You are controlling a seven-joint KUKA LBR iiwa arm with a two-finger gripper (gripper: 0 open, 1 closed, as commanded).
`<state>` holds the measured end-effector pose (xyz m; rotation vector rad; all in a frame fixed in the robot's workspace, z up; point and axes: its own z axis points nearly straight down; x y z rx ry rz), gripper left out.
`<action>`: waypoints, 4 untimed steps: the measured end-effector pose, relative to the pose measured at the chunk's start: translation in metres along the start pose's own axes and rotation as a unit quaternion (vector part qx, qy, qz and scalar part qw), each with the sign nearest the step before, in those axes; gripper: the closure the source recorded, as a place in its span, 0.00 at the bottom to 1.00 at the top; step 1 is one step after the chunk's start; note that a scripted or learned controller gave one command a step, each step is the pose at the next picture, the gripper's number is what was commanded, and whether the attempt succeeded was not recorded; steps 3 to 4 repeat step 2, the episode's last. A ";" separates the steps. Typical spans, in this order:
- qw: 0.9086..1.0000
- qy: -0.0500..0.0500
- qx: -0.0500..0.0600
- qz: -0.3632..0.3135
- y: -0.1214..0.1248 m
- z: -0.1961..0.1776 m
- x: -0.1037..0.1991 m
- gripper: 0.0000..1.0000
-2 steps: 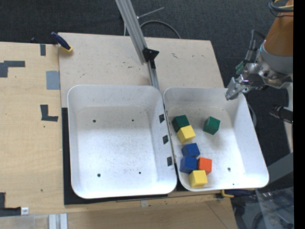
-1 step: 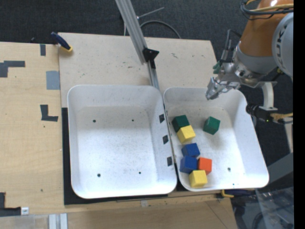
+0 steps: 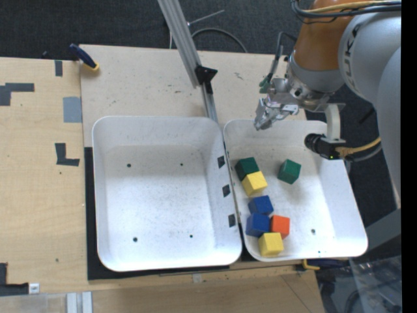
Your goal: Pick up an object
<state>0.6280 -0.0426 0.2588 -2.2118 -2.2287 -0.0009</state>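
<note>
The arm (image 3: 352,38) hangs over the far edge of the right bin (image 3: 339,194), so the pick looks barely begun: all the cubes lie in that bin, none lifted. The gripper (image 3: 266,119) hovers above the bin's far rim, touching and holding nothing; how wide it stands I cannot tell. Nearest below it sit the dark green cube (image 3: 246,167) and the green cube (image 3: 289,171).

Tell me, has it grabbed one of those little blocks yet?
Not yet, as far as the view shows. The end effector hangs over the far edge of the right bin with no block in it. All seven blocks lie in that bin, among them a green block apart from the rest and a yellow block. Reaching down, gripping and lifting are all left.
</note>
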 end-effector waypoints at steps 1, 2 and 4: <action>1.000 0.000 0.001 0.000 0.015 0.017 0.059 1.00; 1.000 0.000 0.000 0.000 0.020 0.021 0.115 1.00; 1.000 0.000 0.000 0.000 0.020 0.021 0.115 1.00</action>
